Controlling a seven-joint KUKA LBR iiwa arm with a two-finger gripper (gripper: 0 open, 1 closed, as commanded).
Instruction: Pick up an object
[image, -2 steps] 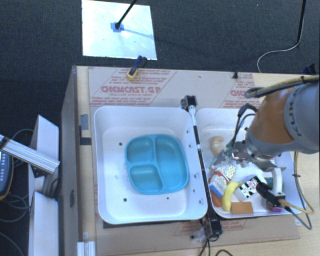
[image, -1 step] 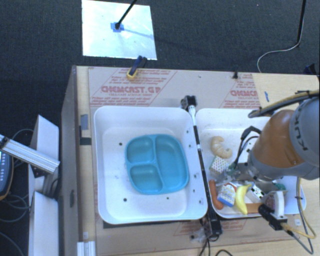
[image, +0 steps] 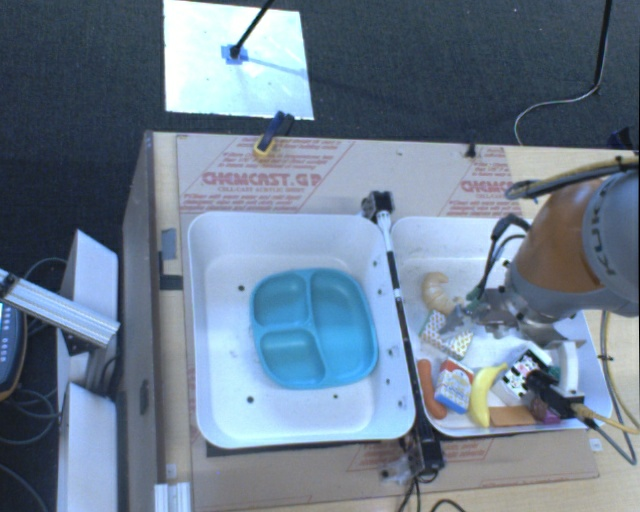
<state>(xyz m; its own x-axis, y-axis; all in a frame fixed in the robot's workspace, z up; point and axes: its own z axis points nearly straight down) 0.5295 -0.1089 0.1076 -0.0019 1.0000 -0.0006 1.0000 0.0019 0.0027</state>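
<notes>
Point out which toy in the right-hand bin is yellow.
The banana, curved, by the near wall of the right bin. The sausage to its left is red, and the curled piece is pale tan.

The brown board (image: 420, 175) carries red print reading "CHEMCAST GP", repeated in part towards its right.

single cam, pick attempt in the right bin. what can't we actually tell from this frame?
1. Camera view: whether the hand touches the checkered packet; the wrist overlaps that spot.
2. Camera view: the right side of the right bin, covered by the arm.
3. Camera view: the print on the small box, too small to read.
4. Camera view: the brown item by the banana, too blurred to identify.
</notes>
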